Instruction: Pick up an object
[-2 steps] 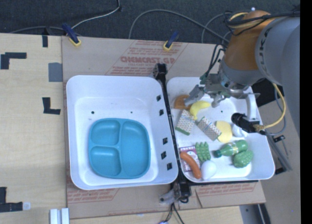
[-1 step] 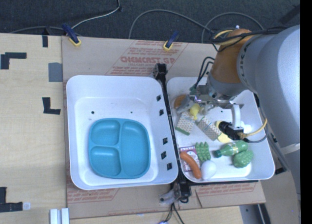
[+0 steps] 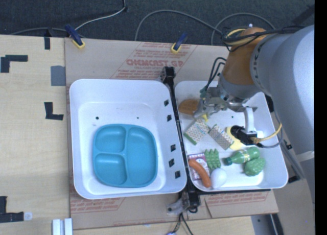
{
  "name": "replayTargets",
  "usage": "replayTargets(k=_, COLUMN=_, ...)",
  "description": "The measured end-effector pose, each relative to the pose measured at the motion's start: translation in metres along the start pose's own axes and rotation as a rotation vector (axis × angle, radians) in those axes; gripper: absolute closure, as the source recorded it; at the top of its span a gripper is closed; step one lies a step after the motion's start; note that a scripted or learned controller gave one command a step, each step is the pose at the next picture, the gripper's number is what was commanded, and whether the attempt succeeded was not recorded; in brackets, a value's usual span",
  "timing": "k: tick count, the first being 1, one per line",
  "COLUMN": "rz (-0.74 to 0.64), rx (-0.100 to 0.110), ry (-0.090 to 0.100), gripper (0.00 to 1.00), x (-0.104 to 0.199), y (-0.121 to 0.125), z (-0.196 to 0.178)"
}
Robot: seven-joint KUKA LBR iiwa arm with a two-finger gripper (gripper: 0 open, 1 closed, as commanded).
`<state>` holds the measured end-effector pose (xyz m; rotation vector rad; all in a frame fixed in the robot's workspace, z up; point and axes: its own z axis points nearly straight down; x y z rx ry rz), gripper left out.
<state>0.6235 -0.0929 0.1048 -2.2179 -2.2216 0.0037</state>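
Jaws hang low over the far left part of the right bin [image 3: 273, 178], at the end of the grey arm [image 3: 288, 70], which reaches in from the right of the view. Whether they are open or closed cannot be told, and nothing is seen held in them.

The objects that could be picked up all lie in this bin. At its near edge an orange sausage shape [image 3: 200, 171] lies beside a white ball [image 3: 218, 178]. Just behind these sit a small green bumpy piece [image 3: 212, 158], a green bottle shape [image 3: 240, 156] and a green knobbly lump [image 3: 254, 166] towards the bin's right side. Farther back, near the bin's middle, a green-gridded card [image 3: 195, 133] and a grey-gridded card [image 3: 220, 137] lie side by side. A brown rounded piece [image 3: 187, 107] rests in the bin's far left corner, just beside the jaws.

To the left of the right bin, touching it, the left bin [image 3: 82, 126] holds a blue divided plate [image 3: 125, 156]. Both bins sit on a cardboard sheet [image 3: 148, 61] on the pale desk [image 3: 25, 137].
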Motion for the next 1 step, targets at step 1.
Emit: replayTargets(k=1, rz=0.000, rx=-0.004, ry=0.000, gripper=1.00, x=0.0347, y=-0.0632, z=-0.1104)
